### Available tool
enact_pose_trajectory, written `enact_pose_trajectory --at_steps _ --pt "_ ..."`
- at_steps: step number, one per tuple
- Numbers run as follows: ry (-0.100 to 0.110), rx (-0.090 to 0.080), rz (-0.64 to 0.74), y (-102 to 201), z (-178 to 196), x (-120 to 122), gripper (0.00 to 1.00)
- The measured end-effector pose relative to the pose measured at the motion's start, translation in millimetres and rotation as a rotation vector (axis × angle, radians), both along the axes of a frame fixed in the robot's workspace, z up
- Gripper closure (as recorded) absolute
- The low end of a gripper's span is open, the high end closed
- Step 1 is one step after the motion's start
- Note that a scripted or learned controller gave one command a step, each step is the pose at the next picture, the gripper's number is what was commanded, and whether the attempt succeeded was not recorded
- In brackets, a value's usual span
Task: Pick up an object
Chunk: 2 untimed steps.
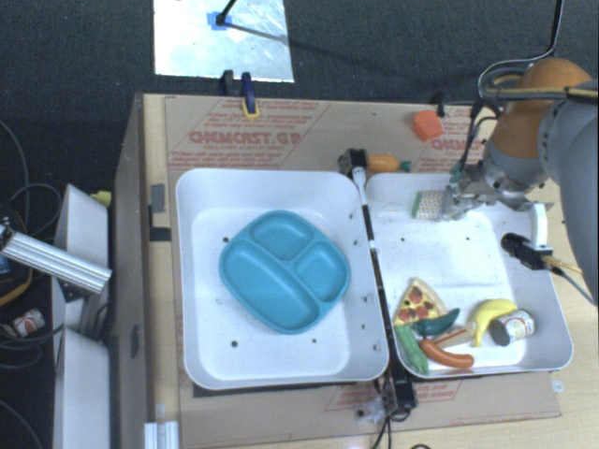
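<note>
My gripper is low at the far end of the right bin, right beside a small speckled green-white pad that lies on the bin floor; whether it touches the pad is unclear. In the near part of that bin lie a pizza slice, a dark green vegetable, a red sausage, a yellow banana and a small can. A blue divided plate lies in the left bin.
An orange block and an orange carrot-like piece sit on the cardboard behind the bins. The divider runs between the two bins. The arm's orange band hangs above the right bin's far corner.
</note>
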<state>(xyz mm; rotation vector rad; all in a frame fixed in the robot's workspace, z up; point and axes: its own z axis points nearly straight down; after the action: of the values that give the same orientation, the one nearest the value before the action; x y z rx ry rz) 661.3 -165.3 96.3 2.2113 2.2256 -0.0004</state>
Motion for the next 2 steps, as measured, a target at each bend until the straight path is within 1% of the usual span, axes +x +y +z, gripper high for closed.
enact_pose_trajectory --at_steps 2 --pt "-0.008 -0.003 0.006 0 23 2 1.0"
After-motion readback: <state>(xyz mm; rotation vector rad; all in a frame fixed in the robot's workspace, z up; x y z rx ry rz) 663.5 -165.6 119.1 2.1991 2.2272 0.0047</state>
